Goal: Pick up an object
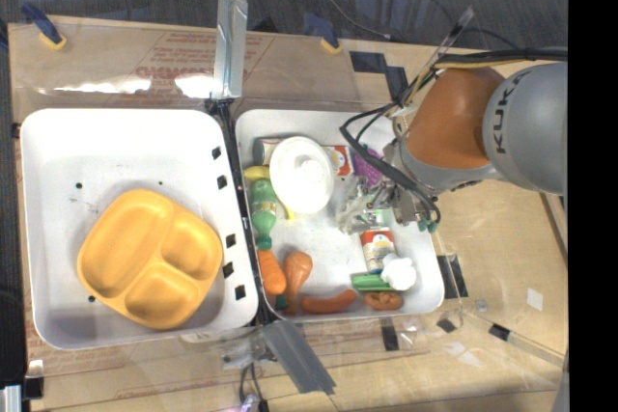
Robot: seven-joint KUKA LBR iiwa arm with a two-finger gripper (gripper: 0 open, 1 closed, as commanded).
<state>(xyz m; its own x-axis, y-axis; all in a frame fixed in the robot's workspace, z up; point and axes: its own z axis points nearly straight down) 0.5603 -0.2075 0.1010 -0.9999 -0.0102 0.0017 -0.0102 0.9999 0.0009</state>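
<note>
My gripper (370, 204) hangs low in the right bin (425, 251), near its middle right, under the orange wrist band. Directly below it lies a small bottle (379, 249) with a red label, and it is unclear whether they touch. A white round lid (302, 173) lies to the gripper's left. A purple item (367, 166) sits just above the gripper, partly hidden by cables. Along the bin's left side are a yellow piece (256, 177), a green bottle (263, 214) and an orange carrot (271, 271).
The left bin (58, 159) holds a yellow compartment tray (150, 256). At the right bin's front lie an orange toy (298, 267), a sausage (328, 304), a brown piece (384, 300), a green stick (367, 282) and a white cap (399, 275). Black cables loop above the wrist.
</note>
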